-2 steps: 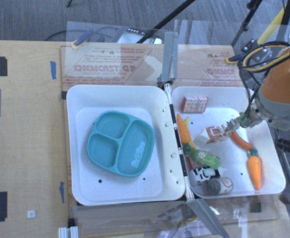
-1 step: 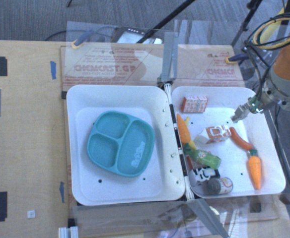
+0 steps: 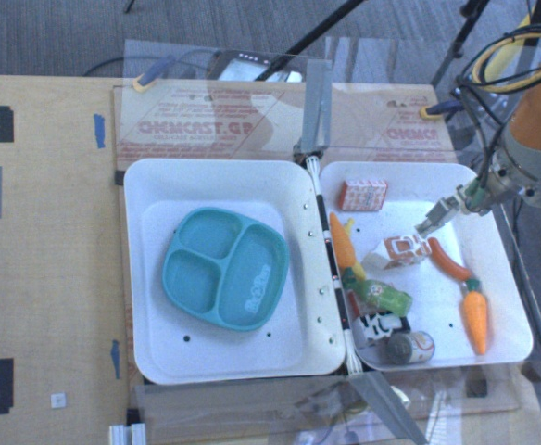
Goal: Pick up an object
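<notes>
White plastic bins sit side by side; the left bin (image 3: 150, 341) carries a teal divided plate (image 3: 224, 267), the right bin (image 3: 507, 341) the clutter. The gripper (image 3: 430, 227) hangs low over the right bin, just above and beside a small orange-and-white carton (image 3: 402, 248) – the likeliest target. Whether its fingers are spread or pressed together I cannot tell, and nothing shows between them. A red sausage (image 3: 449, 261) lies just beside the carton, a carrot (image 3: 474, 315) below it. Risk – the tips may land on the sausage or carton edge, nudging the carton away instead of pinching it
</notes>
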Available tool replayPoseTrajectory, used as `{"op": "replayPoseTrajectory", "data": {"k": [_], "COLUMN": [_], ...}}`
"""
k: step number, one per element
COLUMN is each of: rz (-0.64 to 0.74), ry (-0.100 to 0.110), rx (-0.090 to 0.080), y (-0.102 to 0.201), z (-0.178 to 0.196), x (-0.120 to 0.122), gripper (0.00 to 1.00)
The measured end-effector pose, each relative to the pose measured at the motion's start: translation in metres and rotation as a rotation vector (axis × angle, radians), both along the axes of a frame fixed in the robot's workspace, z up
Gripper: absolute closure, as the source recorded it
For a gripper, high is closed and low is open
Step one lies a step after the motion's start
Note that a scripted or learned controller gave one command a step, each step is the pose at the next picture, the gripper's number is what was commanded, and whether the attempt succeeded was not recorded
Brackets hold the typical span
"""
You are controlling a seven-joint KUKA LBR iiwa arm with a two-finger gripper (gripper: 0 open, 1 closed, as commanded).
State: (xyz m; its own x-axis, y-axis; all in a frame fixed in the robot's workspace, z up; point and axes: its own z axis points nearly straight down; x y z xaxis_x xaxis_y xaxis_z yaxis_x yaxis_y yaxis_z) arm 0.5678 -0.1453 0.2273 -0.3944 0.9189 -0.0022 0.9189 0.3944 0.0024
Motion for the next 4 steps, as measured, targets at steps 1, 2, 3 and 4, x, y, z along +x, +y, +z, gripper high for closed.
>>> {"op": "replayPoseTrajectory", "data": {"k": [1,2,3,4], "rz": [0.044,0.071,0.068,0.108], "ry": [-0.013,-0.031,-0.046,-0.001], "rx": [-0.003,-0.001,-0.011,-0.001], "y": [-0.021,-0.037,-0.041,-0.007], "z": [-0.105,-0.118,-0.103,0.024], "x": [0.016,-0.002,0.002,0.022], "gripper": [0.0,0.0,1.0,1.0]}}
